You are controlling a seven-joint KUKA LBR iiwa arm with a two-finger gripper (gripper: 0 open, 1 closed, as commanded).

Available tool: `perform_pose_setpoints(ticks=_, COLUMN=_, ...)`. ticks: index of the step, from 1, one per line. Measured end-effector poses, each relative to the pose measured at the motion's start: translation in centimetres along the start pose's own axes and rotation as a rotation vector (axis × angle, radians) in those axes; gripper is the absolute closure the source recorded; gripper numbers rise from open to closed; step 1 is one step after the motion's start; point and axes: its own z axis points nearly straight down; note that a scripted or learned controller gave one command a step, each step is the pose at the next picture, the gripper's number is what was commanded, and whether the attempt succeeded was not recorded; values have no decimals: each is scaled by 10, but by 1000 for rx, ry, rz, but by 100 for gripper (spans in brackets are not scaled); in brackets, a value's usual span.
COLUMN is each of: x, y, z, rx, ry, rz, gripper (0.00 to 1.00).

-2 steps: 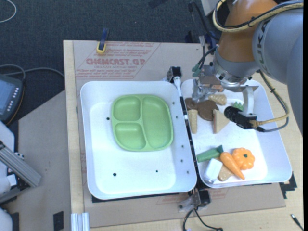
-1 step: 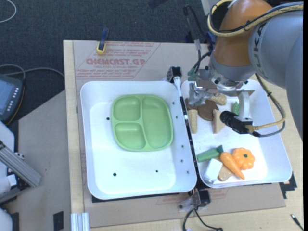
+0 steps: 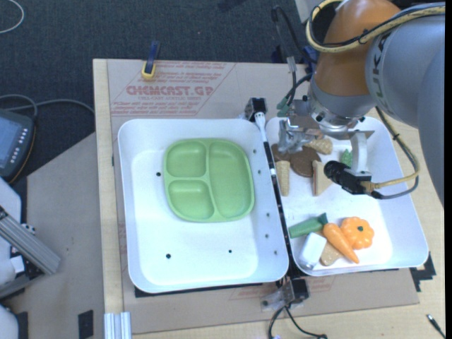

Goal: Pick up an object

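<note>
My gripper (image 3: 323, 147) hangs low over the far part of the right bin (image 3: 413, 242), open, one finger (image 3: 286, 136) near the divider and the other (image 3: 361, 152) further right. Between and below them lie a round brown piece (image 3: 304, 164) and a small tan piece (image 3: 323, 145), neither visibly gripped. Two tan wedges (image 3: 283, 179) (image 3: 319, 182) lie just in front. Near the bin's front sit an orange pumpkin toy (image 3: 357, 232), a carrot (image 3: 339, 241), a green bar (image 3: 307, 226) and a white block (image 3: 311, 247).
The left bin (image 3: 141, 246) holds a green divided plate (image 3: 209, 179). A raised divider (image 3: 272, 189) separates the bins. The grey arm with its orange band (image 3: 353, 27) and a black cable (image 3: 353, 181) hang over the right bin's far side.
</note>
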Motion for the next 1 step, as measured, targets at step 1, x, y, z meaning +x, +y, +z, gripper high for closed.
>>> perform_pose_setpoints(ticks=1, x=-3, y=0, z=-8, rx=-2, ry=1, rz=-1, gripper=100)
